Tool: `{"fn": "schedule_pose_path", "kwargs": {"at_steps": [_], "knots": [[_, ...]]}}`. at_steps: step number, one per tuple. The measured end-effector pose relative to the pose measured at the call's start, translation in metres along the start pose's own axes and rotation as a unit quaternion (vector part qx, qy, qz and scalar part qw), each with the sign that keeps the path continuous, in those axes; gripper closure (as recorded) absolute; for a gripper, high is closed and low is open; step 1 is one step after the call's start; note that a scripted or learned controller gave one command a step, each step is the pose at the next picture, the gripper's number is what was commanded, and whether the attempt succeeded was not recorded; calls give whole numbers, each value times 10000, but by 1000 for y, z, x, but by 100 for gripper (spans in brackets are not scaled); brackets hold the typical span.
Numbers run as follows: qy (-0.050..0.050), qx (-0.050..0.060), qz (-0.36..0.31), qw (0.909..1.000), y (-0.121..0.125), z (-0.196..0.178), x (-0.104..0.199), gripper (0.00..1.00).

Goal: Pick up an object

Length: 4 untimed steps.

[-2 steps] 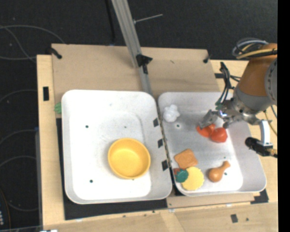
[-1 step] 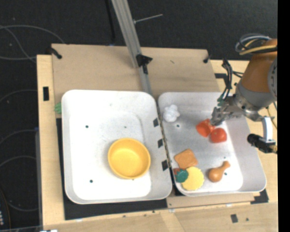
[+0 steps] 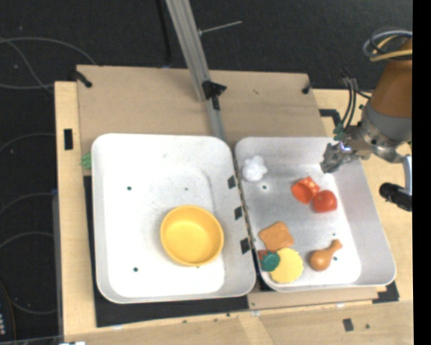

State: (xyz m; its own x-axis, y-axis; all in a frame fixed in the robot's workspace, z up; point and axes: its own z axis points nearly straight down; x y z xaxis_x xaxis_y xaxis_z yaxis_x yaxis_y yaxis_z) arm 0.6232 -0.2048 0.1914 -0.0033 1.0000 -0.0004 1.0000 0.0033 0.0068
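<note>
The right bin (image 3: 359, 214) holds several small things: a white crumpled piece (image 3: 254, 168) at its far left, two red pieces (image 3: 305, 190) (image 3: 325, 202) in the middle, an orange block (image 3: 276, 235), a yellow disc (image 3: 288, 265) with a green bit (image 3: 271, 261) beside it, and a brown drumstick-shaped piece (image 3: 323, 256). My gripper (image 3: 332, 159) hangs over the bin's far right part, above and right of the red pieces, apart from them. Nothing shows between its tips.
A yellow bowl (image 3: 192, 234) sits in the left bin (image 3: 129, 171). A slanted metal pole (image 3: 194, 52) rises behind the divider between the bins. The arm's orange band (image 3: 394, 88) is at the right edge. Cables lie on the dark floor at left.
</note>
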Motion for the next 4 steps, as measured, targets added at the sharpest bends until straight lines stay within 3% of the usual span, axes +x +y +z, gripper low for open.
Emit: {"fn": "schedule_pose_path", "kwargs": {"at_steps": [1, 4], "knots": [[3, 10, -3, 10000, 1, -25, -1, 100], [14, 23, -25, 10000, 19, -44, 156, 100]]}}
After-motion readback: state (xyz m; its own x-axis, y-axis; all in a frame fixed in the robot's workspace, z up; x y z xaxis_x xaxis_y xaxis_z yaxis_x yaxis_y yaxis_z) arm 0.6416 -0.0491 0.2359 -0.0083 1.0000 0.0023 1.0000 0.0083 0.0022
